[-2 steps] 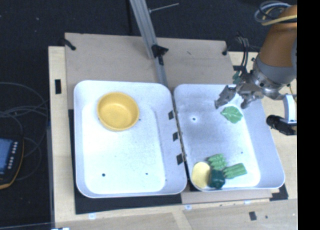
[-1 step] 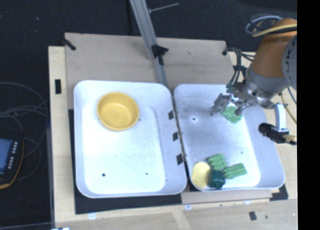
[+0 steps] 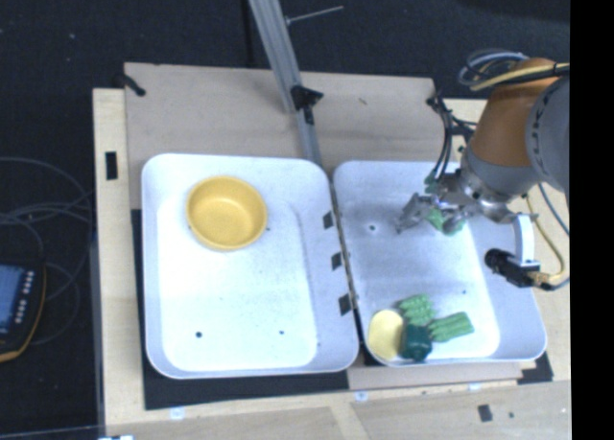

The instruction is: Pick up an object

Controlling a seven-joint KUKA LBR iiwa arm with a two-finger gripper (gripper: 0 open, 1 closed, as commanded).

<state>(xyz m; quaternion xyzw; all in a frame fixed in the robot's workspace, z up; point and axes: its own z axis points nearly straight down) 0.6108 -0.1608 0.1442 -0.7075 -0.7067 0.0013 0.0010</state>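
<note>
No writing is legible on anything here. The grey arm with its orange band [image 3: 507, 131] reaches in from three o'clock, bent down over the right white bin [image 3: 384, 266]. Its two-finger gripper [image 3: 429, 214] hangs near the bin's top; a small green piece [image 3: 451, 221] sits just beside it, and whether the fingers grip it I cannot tell. At the bin's six o'clock corner lie a pale yellow round piece [image 3: 386, 332], a dark teal block [image 3: 416, 341] and light green ridged toys [image 3: 436, 318]. A round yellow plastic bowl [image 3: 226, 212] rests at eleven o'clock in the left white bin [image 3: 240, 313].

wooden bench [image 3: 384, 83]; two white bins [image 3: 230, 333], side by side

Pincer [image 3: 414, 218] low, fingers seemingly spread, arm [image 3: 504, 141] bent
</note>
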